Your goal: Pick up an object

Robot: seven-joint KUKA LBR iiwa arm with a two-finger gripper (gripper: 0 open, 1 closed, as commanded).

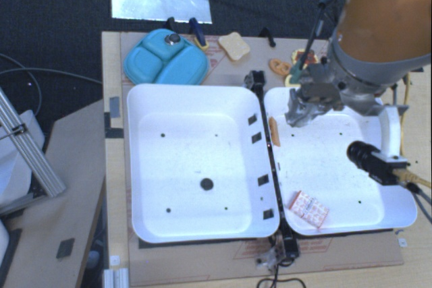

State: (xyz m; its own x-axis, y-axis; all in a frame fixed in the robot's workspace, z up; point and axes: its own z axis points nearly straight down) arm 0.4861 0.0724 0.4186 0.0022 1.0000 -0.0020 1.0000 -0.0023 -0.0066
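Note:
In the right bin, a small flat packet with a red-and-white pattern lies near the front left corner. A slim orange piece rests against that bin's left wall. A small dark round object sits on the floor of the left bin. My gripper hangs low over the back left part of the right bin, just right of the orange piece and apart from the packet. The big orange-banded wrist hides the bin's back right corner.
Behind the bins lie a blue divided plate, a tan bread-like piece and small orange toys. A black cylinder juts over the right bin's right side. A black divider with clips runs between the bins.

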